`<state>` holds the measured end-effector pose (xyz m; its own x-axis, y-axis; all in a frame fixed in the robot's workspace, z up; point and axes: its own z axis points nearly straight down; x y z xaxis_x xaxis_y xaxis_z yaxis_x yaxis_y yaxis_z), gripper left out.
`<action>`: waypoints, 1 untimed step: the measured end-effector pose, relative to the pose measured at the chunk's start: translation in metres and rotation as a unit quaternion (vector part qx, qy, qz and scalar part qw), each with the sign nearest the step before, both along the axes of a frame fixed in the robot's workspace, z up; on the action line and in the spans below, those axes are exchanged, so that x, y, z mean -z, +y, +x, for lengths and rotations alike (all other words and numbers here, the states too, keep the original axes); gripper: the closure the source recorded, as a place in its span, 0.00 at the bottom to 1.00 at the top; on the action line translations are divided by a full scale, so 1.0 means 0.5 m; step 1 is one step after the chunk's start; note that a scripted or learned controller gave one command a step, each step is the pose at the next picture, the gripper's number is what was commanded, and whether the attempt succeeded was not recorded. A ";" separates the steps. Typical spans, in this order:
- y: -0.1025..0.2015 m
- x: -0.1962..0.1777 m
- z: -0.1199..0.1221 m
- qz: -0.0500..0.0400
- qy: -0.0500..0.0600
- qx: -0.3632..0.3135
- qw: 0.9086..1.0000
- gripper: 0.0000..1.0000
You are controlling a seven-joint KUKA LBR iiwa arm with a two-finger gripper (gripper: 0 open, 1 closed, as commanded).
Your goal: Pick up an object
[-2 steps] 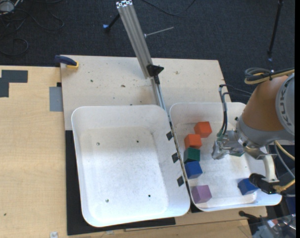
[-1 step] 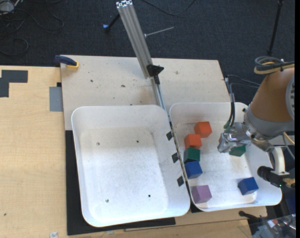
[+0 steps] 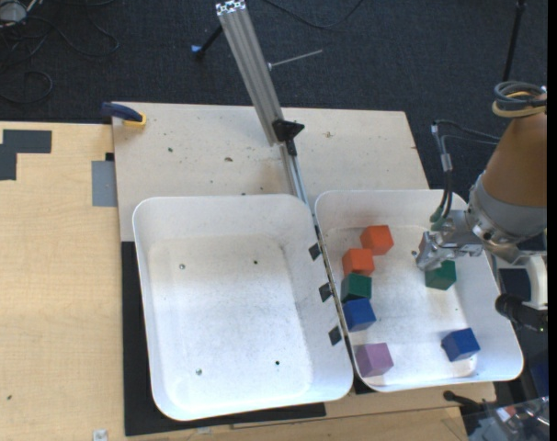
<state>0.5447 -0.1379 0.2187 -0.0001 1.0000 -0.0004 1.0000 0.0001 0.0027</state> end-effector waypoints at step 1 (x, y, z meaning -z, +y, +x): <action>0.114 -0.013 -0.006 0.002 0.003 -0.002 1.000 1.00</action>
